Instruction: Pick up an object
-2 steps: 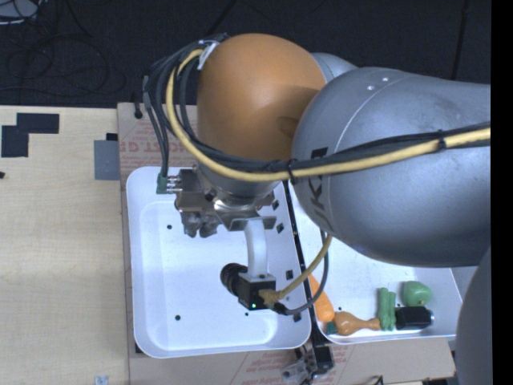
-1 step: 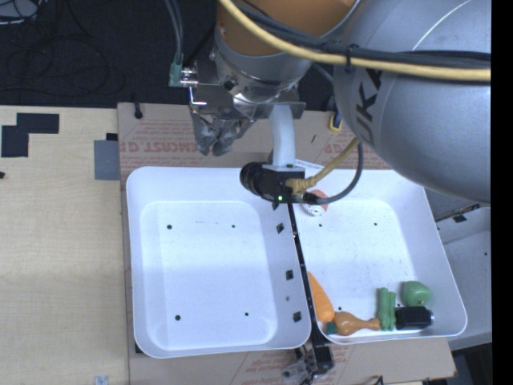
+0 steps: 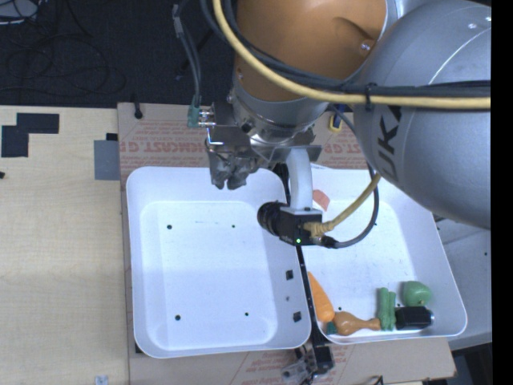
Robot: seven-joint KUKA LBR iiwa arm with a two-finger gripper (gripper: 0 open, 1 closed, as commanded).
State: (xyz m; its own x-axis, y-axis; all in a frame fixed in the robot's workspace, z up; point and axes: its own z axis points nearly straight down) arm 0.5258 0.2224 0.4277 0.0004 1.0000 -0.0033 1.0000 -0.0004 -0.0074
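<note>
While dark metal fingers [image 3: 228, 175] hang bunched, nothing between, smooth orange carrot [image 3: 321, 297] lies in glossy white bin [image 3: 449, 295].

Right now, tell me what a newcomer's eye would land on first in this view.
The big grey arm with its orange band fills the top right, its gripper hanging over the far edge of the left bin. Next comes the small cluster in the right bin's near corner: an orange carrot, green pieces and a black object.
</note>
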